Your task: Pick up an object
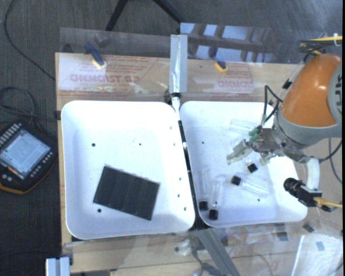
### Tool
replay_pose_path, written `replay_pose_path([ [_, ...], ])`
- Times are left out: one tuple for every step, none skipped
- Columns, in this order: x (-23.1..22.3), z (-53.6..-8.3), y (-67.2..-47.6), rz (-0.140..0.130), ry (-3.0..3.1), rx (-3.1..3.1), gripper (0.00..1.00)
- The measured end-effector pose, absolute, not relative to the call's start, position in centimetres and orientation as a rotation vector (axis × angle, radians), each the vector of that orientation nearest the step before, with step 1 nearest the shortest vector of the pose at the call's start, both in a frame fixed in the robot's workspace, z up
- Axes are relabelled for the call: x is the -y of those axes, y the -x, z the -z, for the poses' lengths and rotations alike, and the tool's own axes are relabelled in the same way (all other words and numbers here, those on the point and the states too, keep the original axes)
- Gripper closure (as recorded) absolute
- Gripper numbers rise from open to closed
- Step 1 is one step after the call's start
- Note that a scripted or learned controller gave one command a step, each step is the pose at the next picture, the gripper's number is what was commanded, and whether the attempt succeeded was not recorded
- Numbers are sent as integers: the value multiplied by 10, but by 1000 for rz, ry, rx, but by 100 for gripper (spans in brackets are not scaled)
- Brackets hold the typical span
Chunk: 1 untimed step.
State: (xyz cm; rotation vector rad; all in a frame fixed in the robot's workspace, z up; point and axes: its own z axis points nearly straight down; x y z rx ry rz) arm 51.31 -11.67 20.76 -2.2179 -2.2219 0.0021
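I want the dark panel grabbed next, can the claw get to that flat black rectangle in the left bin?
Probably yes. The black panel lies alone in the left bin with nothing on or over it, but the claw sits over the right bin and must cross the divider.

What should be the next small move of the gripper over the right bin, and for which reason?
Probably a short descent straight down. The gripper hangs above the right bin, and I see nothing between its fingers. Clear tubes with black caps lie just below and beside it, the nearest one by its tip. Lowering there looks the shortest way to a grasp, though its exact height is hard to judge.
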Motion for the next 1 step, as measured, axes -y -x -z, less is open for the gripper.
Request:
replay_pose_path([
  [172,-91,-543,11,2229,2232,0],
])
